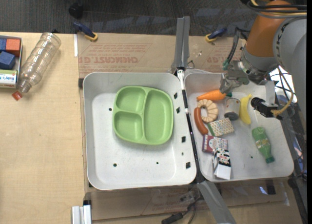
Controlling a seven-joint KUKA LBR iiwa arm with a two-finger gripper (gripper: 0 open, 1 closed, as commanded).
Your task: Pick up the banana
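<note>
One banana [245, 109], one carrot [213, 95], one green bottle [262, 144].

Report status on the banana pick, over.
Gripper low over right bin, at the carrot's tip. Banana lies free, not grasped. Small grey piece just beside the banana.

One fixed camera, set high above the bench.
Both shallow white plastic bins [92, 135] are seen slantwise from moderate distance, centred, with dark floor along the frame's top.
</note>
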